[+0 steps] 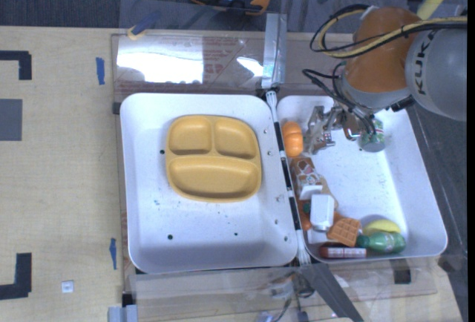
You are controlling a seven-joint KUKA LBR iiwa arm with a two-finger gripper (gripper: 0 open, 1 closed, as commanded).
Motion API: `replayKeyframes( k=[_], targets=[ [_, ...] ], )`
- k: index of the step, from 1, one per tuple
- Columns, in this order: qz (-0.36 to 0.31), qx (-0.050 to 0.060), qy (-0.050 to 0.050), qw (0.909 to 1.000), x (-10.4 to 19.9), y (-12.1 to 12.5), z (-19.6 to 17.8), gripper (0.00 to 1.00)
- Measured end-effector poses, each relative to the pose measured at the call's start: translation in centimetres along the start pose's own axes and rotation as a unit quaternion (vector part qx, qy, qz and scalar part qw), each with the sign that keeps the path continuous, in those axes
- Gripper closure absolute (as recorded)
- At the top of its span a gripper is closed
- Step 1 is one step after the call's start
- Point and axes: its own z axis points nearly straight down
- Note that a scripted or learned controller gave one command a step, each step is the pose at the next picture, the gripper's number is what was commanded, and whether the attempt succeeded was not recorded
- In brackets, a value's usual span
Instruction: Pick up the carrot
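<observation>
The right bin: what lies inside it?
The right bin holds toy food along its left and front walls: an orange piece, a waffle, a white block, a yellow piece, a green piece. The gripper covers part of the floor; the pile hides the lower items.

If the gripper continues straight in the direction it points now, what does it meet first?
Probably the orange toy near the right bin's left wall; the gripper points down-left toward it, though depth is unclear.

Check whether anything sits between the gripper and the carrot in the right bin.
Nothing visible stands between them. The carrot lies against the right bin's left wall, and the gripper is right beside it, on its right. The other toys lie lower in the bin, clear of that gap.
</observation>
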Motion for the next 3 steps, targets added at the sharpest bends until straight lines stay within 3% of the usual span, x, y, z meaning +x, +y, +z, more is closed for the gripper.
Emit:
replayKeyframes(
  k=[1, 2, 3],
  targets=[
    [0.153, 0.001, 0.001, 0.9882, -0.2, 3.1, -10.0, 1.00],
    [0.033, 0.000, 0.006, 0.9994, 2.4, 7.3, -10.0, 1.00],
    [-0.228, -0.002, 0.006, 0.9736, 6.0, 7.9, -10.0, 1.00]
  ],
)
